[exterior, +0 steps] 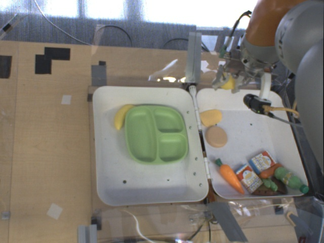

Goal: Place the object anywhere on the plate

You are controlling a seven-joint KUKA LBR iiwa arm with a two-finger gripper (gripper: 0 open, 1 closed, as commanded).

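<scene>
Fingers of the gripper hang at the far edge of the right bin with something small and yellow showing between them, though I can't tell whether they are truly closed on it. Well off to their left and nearer me sits the green plate in the left bin, its compartments bare, a banana touching its outer rim. By my reckoning the job is barely half done: the carry across and the release onto the plate are left.
</scene>
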